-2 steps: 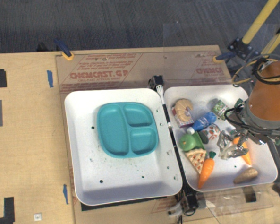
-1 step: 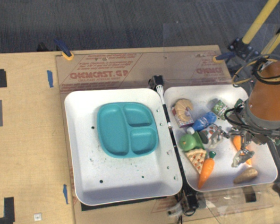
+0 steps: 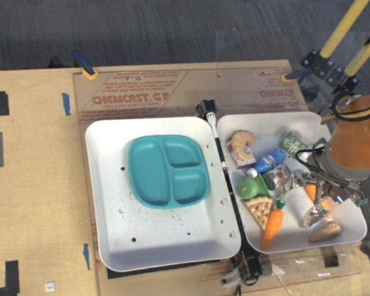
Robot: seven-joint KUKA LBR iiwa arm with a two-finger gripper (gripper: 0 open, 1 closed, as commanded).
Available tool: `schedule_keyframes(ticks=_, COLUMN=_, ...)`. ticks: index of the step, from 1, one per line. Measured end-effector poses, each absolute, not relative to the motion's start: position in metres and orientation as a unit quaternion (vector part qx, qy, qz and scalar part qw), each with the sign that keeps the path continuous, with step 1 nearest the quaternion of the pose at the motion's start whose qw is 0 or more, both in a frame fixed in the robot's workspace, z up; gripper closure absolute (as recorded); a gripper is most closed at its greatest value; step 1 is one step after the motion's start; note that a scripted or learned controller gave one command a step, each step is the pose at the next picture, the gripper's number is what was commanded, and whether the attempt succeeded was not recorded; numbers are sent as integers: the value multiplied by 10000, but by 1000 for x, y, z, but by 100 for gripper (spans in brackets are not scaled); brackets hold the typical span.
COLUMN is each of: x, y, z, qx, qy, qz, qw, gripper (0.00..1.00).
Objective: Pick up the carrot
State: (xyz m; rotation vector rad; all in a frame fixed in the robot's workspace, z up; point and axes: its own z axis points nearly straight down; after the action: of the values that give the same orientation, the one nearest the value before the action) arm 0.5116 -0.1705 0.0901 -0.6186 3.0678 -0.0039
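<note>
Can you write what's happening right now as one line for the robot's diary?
task: pick up carrot | carrot: lying in right bin, beside pizza slice | gripper: low in right bin, right of carrot, apart from it | carrot not held

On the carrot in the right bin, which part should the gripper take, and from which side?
Probably the thick upper half of the carrot, from above, closing across its width. It lies flat and slanted, green top toward the pizza slice, tip toward the bin's near wall; its right side looks freer.

The small orange plastic carrot with a green top (image 3: 273, 224) lies flat in the right bin. It rests slantwise near the front wall, its tip pointing toward the front-left.
</note>
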Motion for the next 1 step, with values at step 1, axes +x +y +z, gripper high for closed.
schedule_keyframes(ticks=1, x=517, y=-169, z=103, qx=-1985, qy=9800, qz=-31, qw=129, gripper=100)
